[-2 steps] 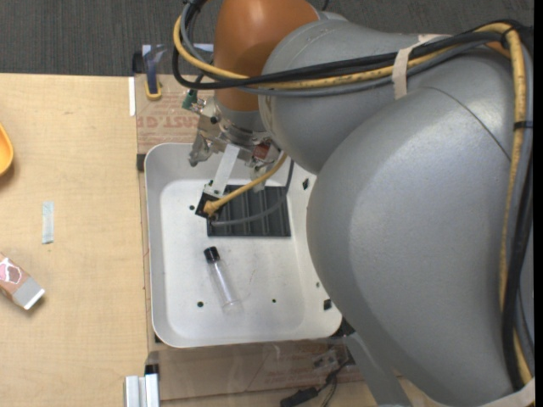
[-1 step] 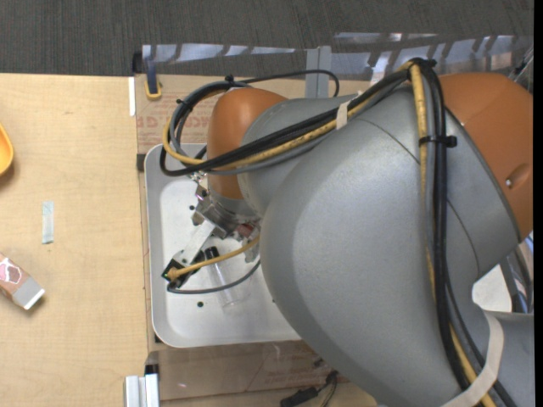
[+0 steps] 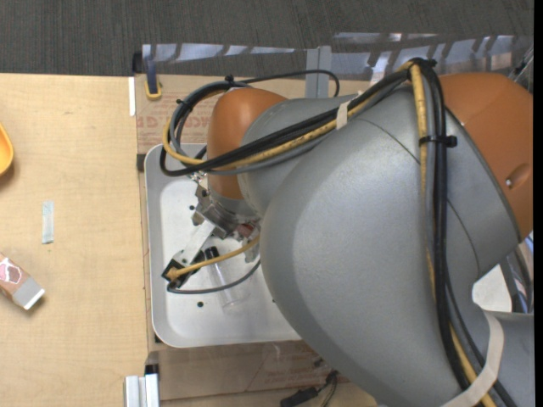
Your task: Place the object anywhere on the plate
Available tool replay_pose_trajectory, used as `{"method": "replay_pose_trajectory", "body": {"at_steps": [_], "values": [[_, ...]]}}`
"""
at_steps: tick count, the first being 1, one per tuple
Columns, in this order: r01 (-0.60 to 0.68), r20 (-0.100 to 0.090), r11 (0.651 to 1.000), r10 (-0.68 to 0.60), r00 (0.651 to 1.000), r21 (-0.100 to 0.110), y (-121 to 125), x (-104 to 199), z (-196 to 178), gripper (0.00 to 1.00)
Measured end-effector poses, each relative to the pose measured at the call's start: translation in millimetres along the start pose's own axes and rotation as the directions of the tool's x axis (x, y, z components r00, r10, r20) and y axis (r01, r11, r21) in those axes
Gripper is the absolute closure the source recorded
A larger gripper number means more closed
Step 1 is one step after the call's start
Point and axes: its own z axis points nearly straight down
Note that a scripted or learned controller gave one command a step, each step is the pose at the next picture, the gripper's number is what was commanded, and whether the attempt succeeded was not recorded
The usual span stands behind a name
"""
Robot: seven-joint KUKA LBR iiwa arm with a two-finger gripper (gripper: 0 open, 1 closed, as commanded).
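The arm's grey and orange bulk covers most of the view, leaning over the white bin (image 3: 161, 227). My gripper (image 3: 209, 234) is low inside this bin, near its left half, just under the orange wrist band. A faint see-through rounded thing (image 3: 231, 288) lies on the bin floor just below and right of the gripper; I cannot tell what it is. A small dark speck (image 3: 200, 303) sits on the floor near it. The arm hides the right part of the bin and everything beyond it.
A wooden tabletop (image 3: 76, 329) lies left of the bin. On it are a small grey strip (image 3: 47, 223), a pink and white packet (image 3: 17, 283) and an orange thing (image 3: 3, 151) at the left edge. A metal rail (image 3: 229, 53) runs behind the bin.
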Motion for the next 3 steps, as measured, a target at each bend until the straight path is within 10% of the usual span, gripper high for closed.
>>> {"method": "replay_pose_trajectory", "body": {"at_steps": [2, 3], "values": [[0.000, 0.000, 1.000, 0.000, 1.000, 0.000, 0.0, 0.0, 0.0, 0.00], [0.044, 0.000, 0.999, -0.044, 0.999, 0.001, -32.0, -88.7, 8.5, 0.00]]}}
